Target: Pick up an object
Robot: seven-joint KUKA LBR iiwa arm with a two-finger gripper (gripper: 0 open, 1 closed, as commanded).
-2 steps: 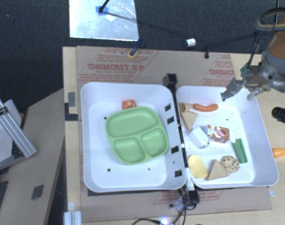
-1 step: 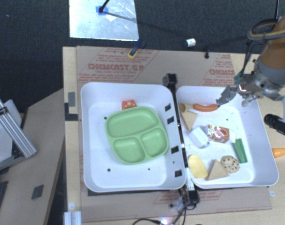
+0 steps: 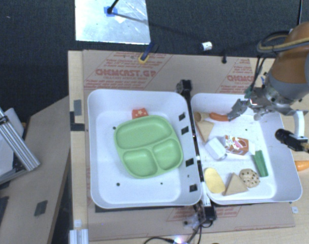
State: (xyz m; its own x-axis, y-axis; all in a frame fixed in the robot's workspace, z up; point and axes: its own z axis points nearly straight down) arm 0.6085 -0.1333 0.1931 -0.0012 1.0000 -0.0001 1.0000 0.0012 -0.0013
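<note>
From above, the grey arm with its orange band comes in at the right, and its end effector hangs over the back of the right-hand shallow white bin. Whether it is wide or narrow I cannot tell; nothing shows between its tips.

Just beside it lies a small orange sausage-shaped toy, smooth and rounded, lying flat near the bin's back wall. Further forward in the same bin sit a white rectangular packet, a red-and-white printed wrapper, a green stick-shaped block, a pale yellow oval piece, a tan wedge and a round speckled cookie.

The left-hand white bin on the surface holds a light green three-compartment plastic tray, with a small red-orange block touching its back edge.
</note>
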